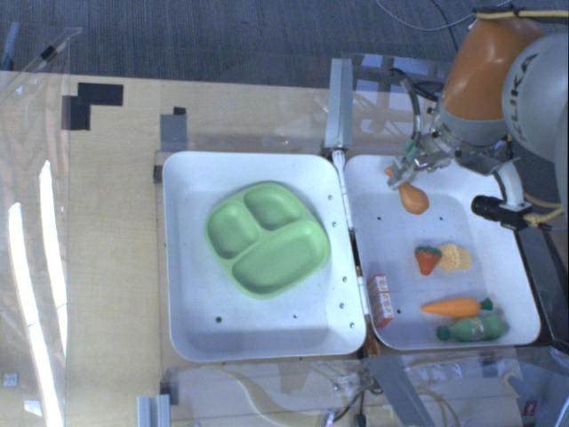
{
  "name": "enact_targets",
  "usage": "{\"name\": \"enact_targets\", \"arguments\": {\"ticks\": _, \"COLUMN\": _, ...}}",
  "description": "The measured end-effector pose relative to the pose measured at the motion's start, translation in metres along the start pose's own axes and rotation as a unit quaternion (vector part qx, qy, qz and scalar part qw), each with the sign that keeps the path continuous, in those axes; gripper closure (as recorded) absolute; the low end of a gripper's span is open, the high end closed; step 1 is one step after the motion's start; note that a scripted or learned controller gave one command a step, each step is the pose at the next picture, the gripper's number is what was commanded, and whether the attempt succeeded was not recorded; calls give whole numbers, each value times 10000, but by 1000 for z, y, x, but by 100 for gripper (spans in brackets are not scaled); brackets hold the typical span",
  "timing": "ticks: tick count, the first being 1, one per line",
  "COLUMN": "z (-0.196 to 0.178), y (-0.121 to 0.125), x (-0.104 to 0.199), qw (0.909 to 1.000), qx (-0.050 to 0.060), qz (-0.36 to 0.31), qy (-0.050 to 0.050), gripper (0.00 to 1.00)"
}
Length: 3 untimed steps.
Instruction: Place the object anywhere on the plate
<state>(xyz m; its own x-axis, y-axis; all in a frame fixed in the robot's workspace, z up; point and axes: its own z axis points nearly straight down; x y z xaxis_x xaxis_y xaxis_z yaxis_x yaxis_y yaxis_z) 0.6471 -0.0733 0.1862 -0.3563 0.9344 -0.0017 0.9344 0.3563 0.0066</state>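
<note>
- Two bins side by side in the camera view: left bin [178, 327] carries the green plate [267, 238], three compartments, nothing on it; right bin [524, 265] carries the loose items
- Gripper [411, 169] sits at the far-left corner of the right bin, arm coming in from the right
- Its tips are at the thin end of the orange drumstick [411, 196]; looks pinched between them but the view is too small here, so I can't tell the jaw state or whether it's gripped
- Drumstick's long axis runs diagonally, thin end up-left at the gripper, fat end down-right toward bin centre
- Key relation: plate lies left of and slightly nearer the camera than the gripper, across the divider [342, 203] between the bins
- Other items in right bin: strawberry [428, 260], yellow piece [455, 256], carrot [452, 308], green bottle [471, 329], red packet [382, 299] against the divider
- Judgement: pick stage, transfer not yet done
</note>
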Motion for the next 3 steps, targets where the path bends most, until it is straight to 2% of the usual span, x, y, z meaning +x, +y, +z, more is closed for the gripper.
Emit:
{"name": "enact_targets", "arguments": {"ticks": 1, "z": 1, "y": 23, "x": 59, "qw": 9999, "qx": 5, "qz": -107, "qy": 1, "gripper": 100}}
{"name": "enact_targets", "arguments": {"ticks": 2, "z": 0, "y": 5, "x": 126, "qw": 9965, "qx": 6, "qz": -833, "qy": 6, "gripper": 100}}
{"name": "enact_targets", "arguments": {"ticks": 3, "z": 0, "y": 4, "x": 126, "qw": 9966, "qx": 4, "qz": -828, "qy": 5, "gripper": 0}}
